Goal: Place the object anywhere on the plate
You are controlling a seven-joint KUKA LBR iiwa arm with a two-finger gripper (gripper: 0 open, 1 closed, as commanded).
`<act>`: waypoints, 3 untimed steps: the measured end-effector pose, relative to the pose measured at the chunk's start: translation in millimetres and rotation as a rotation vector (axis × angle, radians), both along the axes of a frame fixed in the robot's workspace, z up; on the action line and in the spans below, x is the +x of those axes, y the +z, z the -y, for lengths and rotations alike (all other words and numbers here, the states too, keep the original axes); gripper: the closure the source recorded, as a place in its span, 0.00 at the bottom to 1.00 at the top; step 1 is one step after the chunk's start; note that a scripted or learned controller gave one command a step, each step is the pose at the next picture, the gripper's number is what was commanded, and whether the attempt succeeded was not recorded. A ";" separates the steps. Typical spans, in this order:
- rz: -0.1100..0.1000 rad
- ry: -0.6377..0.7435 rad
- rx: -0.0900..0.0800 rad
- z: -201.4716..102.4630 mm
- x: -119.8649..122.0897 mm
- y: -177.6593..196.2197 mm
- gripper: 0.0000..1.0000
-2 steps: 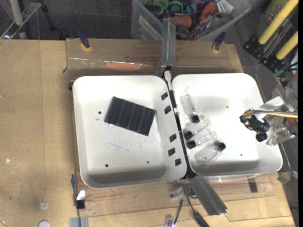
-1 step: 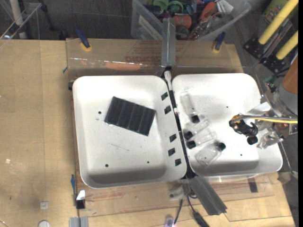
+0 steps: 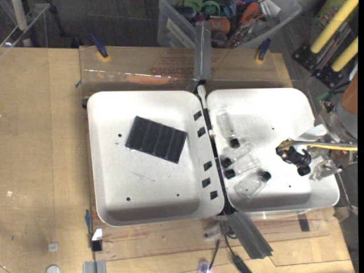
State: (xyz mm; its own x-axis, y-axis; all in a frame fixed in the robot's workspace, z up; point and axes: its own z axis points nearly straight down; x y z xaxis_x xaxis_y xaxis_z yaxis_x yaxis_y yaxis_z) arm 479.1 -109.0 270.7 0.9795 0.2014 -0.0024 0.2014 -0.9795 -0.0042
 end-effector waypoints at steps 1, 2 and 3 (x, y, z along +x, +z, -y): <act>0.001 -0.001 -0.003 17.1 0.0 11.1 1.00; -0.002 0.147 0.000 15.1 -0.6 -46.6 1.00; 0.001 0.007 -0.003 20.5 0.3 -7.1 1.00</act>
State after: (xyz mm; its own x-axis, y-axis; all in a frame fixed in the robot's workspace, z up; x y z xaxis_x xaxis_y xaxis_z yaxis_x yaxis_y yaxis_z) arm 479.4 -129.4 263.6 0.9781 0.2080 -0.0021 0.2080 -0.9781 -0.0007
